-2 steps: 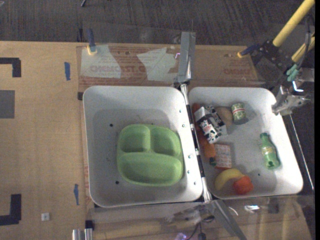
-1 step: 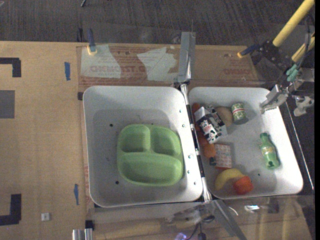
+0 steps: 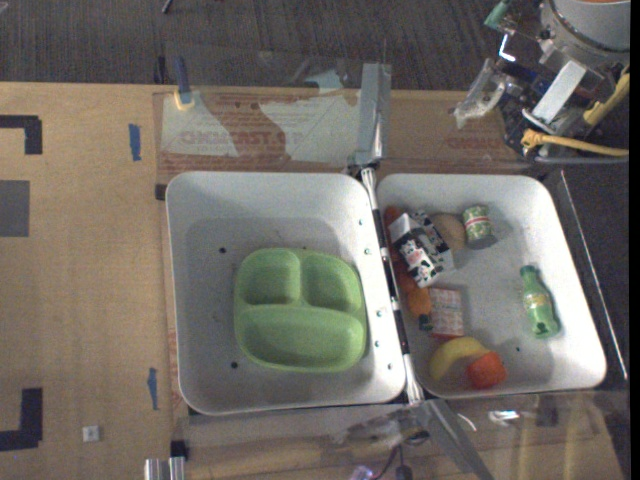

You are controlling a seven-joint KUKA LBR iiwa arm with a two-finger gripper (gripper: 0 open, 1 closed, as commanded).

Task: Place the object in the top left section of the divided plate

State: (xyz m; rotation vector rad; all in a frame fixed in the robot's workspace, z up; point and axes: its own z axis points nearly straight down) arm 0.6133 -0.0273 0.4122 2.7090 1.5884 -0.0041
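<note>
Camera view: fixed overhead, slanted, covering both white bins.
My position: my gripper (image 3: 478, 96) sits at the upper right, above the bench and beyond the far rim of the right bin (image 3: 575, 268).
My fingers: spread state cannot be told from this angle; nothing shows between them.
Left bin (image 3: 200, 218): holds the green divided plate (image 3: 299, 310), lying flat near the bin's middle.
Plate sections: two small compartments along the far side, one wide compartment along the near side.
Right bin contents: small can (image 3: 479, 225) near the far side; black-and-white carton (image 3: 421, 248) by the left wall; orange carrot (image 3: 412, 290) partly under it; flat red-and-white packet (image 3: 446, 310); green bottle (image 3: 539, 302) toward the right wall; yellow banana (image 3: 452, 357) touching a red fruit (image 3: 487, 370) near the front rim.
Separation: all objects lie well apart from my gripper.
</note>
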